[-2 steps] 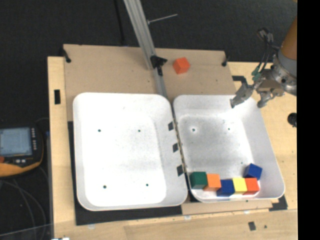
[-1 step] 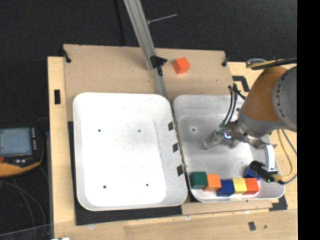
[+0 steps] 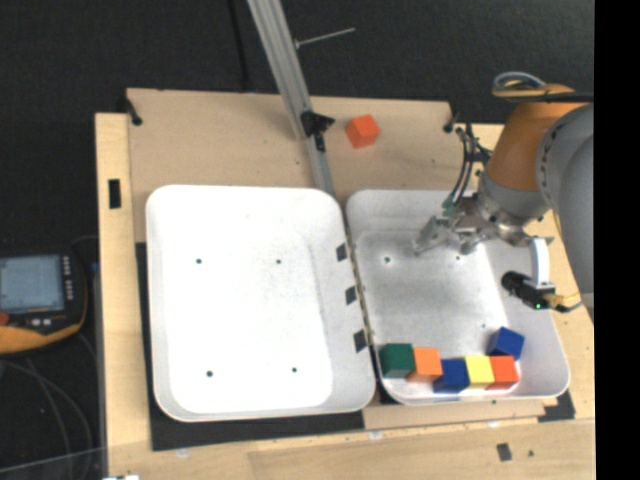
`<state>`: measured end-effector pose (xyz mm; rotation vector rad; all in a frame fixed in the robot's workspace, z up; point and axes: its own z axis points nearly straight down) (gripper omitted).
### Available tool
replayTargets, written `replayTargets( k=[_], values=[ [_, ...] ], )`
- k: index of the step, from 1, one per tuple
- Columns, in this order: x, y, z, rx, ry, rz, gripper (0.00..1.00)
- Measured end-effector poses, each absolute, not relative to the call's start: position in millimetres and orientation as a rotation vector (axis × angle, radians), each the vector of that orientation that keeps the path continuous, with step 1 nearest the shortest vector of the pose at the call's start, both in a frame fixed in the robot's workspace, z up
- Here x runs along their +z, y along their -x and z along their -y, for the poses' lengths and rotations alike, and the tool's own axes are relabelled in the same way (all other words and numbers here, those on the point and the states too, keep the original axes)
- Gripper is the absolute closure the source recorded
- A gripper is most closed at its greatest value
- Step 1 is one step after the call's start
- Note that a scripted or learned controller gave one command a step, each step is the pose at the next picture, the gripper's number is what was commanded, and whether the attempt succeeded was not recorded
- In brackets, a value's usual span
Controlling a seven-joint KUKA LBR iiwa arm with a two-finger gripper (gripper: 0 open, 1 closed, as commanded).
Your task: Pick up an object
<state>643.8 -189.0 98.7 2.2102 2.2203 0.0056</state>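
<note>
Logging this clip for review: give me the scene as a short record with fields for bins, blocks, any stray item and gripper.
left bin: white, shallow, no blocks seen in it
right bin: white, holds the blocks
blocks: green, orange, blue, yellow, red in a row along the near wall; second blue block behind them
stray item: orange cube on the bench behind the bins
gripper: over the right bin's far part, holding nothing visible
</note>
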Motion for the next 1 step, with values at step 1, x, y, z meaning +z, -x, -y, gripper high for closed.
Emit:
replayTargets(
  k=[1],
  values=[
    [109.8, -641.9, 189.8, 0.001, -2.208, -2.224, 1.00]
  ],
)
